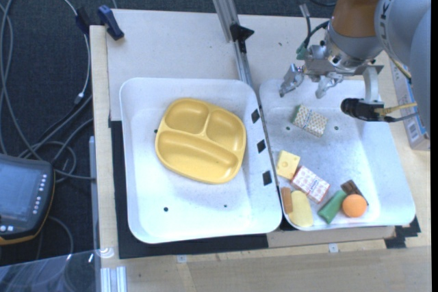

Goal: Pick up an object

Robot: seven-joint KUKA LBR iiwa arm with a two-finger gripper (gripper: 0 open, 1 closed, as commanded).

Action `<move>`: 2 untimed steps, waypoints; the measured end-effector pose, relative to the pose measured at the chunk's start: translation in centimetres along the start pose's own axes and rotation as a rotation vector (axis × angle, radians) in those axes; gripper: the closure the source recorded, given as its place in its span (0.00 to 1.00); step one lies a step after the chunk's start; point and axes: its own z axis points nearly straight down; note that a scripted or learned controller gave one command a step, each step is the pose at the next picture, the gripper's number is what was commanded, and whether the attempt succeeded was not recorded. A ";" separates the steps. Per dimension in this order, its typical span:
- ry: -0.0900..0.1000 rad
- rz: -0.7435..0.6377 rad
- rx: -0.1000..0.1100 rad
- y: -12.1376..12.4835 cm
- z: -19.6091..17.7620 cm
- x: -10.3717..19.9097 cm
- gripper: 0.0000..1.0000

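The arm reaches in from the right with its hand (312, 81) hanging over the far end of the right bin (383, 154); the fingers (293, 81) look spread apart with nothing between them, though at this slant I would not swear to how wide.

Nearest the hand is a small checkered block (309, 120), lying flat and slightly skewed on the bin floor, just beside the hand and well apart from the rest; I judge it the likeliest thing to be picked. It looks like a light toy piece, stiff enough to hold its shape under a pinch, with flat sides that should not slip much; the sensible hold is across its shorter width, fingers coming straight down on the two long edges, since it has open floor all round.

The other things crowd the near corner of that bin: a yellow wedge (288, 164), a red-and-white block (311, 182), a pale yellow piece (301, 208), a green piece (331, 206), a brown piece (352, 187) and an orange ball (354, 206); these lie touching or nearly so, and the ball would likely roll from a careless pinch, so they seem the harder choices.

In the left bin (137, 147) lies a yellow divided tray (200, 140); broad and shallow, it offers only its rim to a two-fingered hand.
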 end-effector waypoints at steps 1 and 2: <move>-0.001 0.001 -0.001 0.8 5.6 -0.5 0.00; -0.004 -0.001 -0.015 1.1 9.0 -0.6 0.00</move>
